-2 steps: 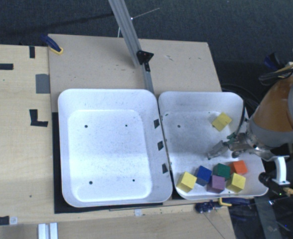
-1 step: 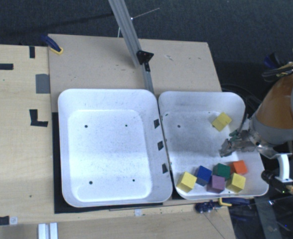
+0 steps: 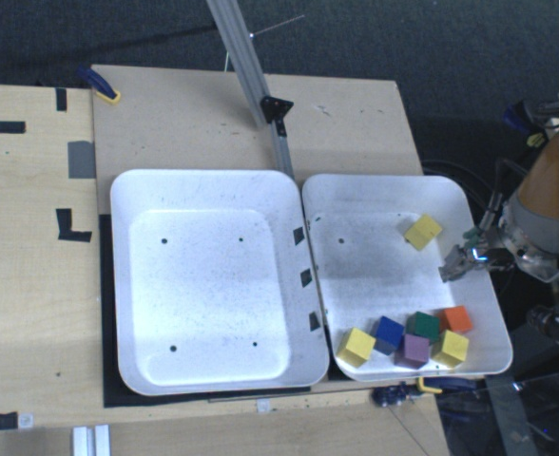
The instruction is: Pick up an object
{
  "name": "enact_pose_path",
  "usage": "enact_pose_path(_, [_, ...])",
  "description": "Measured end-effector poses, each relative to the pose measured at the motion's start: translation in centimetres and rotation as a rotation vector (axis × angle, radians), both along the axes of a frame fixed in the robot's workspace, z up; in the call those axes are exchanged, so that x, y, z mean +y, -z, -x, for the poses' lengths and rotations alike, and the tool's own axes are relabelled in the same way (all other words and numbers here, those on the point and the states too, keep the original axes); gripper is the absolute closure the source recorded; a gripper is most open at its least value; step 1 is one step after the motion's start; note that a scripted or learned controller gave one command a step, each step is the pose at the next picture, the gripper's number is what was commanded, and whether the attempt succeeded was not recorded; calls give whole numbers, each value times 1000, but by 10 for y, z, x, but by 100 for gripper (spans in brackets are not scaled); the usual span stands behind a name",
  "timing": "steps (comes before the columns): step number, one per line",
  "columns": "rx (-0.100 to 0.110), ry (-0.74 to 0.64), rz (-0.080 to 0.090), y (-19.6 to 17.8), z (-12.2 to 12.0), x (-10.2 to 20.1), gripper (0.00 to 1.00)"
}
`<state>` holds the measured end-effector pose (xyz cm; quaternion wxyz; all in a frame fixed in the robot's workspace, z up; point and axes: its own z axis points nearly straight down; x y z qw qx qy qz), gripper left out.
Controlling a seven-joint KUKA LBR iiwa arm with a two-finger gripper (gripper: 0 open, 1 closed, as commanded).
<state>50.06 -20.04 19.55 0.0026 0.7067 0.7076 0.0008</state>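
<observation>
A pale wooden bench (image 3: 213, 112) stands on dark blue carpet (image 3: 70, 8), crossed by a slanted metal rail (image 3: 237, 36).

Two bins sat side by side mid-frame: left bin (image 3: 208, 278), right bin (image 3: 356, 274) holding one block (image 3: 422, 232) upper right, six blocks (image 3: 408, 338) clustered lower right.

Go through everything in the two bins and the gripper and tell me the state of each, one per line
Gripper: at the right bin's right edge, nothing seen between its fingers.
Lone yellow block: lying apart, upper part of the right bin.
Front yellow block: resting by the blue block.
Green block, purple block, orange block, small yellow block: clustered in the right bin's near corner.
Left bin: holds no blocks.
</observation>
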Motion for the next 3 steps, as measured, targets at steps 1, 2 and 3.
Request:
enact_pose_path(1, [0,-1,0,-53,-1,0,100])
enact_pose_path(2, [6,-5,-4,-39,-17,51,100])
enact_pose_path(3, [8,-5,-4,-29,-30,103,100])
